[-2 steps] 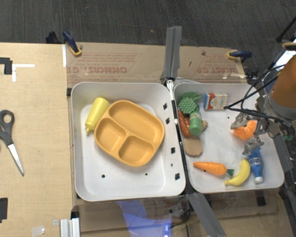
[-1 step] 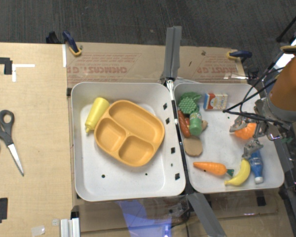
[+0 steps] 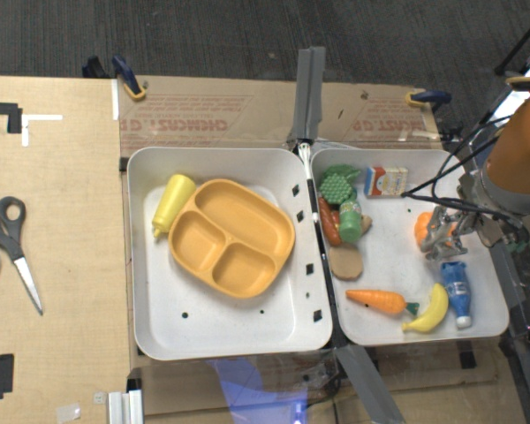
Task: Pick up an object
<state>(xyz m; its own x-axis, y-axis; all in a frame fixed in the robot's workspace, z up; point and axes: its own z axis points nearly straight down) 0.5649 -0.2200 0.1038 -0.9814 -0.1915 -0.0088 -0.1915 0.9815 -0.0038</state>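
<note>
My gripper (image 3: 439, 239) hangs low over the right side of the right bin (image 3: 389, 325), reaching in from the right. An orange fruit (image 3: 421, 226) lies right against its left side, partly covered by it. Just below the gripper lies a blue tube (image 3: 458, 293) with a white cap. A yellow banana (image 3: 431, 311) and a carrot (image 3: 377, 300) lie near the bin's front. I cannot see anything held.
The right bin's left part holds a green bumpy toy (image 3: 337, 186), a green bottle (image 3: 350, 217), a brown oval piece (image 3: 344, 262) and a small red-and-white box (image 3: 387, 182). The left bin (image 3: 221, 329) holds a yellow divided plate (image 3: 232, 237) and a yellow bottle (image 3: 171, 203). Scissors (image 3: 13, 246) lie far left on the bench.
</note>
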